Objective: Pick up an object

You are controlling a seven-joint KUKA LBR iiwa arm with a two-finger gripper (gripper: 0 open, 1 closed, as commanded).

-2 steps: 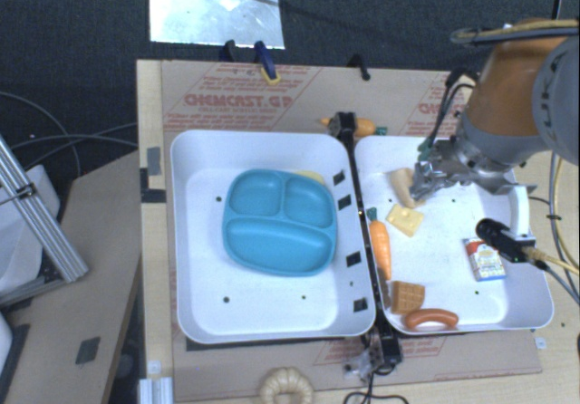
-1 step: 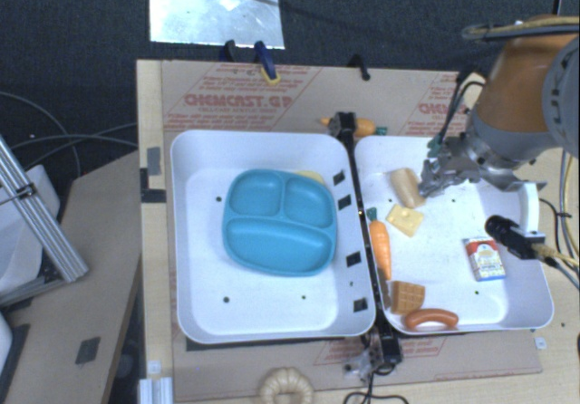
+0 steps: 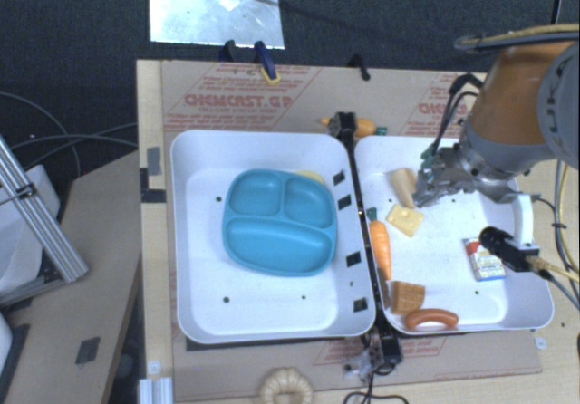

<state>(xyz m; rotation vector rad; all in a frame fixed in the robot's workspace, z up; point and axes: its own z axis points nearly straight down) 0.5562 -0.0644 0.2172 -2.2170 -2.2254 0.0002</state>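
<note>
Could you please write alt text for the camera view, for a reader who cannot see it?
The grey-and-orange arm's gripper hovers over the right white bin, near a pale food wedge, an orange carrot and a sausage. The left white bin holds a blue divided plastic tray.

I am working in a robotics lab: two white bins (image 3: 272, 325) are sitting on a cardboard-lined bench (image 3: 227, 94), cables (image 3: 54, 144) are trailing over dark carpet, and aluminium framing (image 3: 32, 221) is standing at left.
</note>
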